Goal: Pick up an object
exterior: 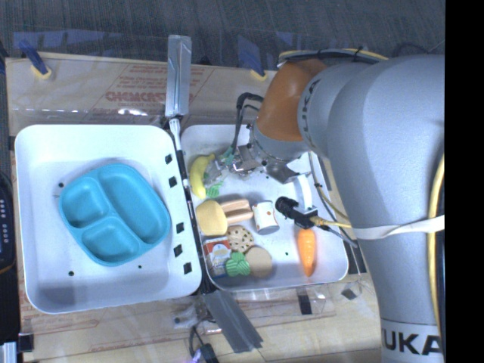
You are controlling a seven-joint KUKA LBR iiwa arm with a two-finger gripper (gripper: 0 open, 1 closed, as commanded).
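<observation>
The grey arm (pixel 378 150) reaches in from the right, bulking large, its orange band (pixel 283 104) above the wrist. The gripper (pixel 231 161) points down and leftward, low at the wrist's end.

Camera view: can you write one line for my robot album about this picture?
Grey arm lowers its pincer beside a banana in the toy-food bin; a blue tray waits next door.

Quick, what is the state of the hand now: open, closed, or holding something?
Hand: cannot be told; it sits low in the right bin by the banana.
</observation>
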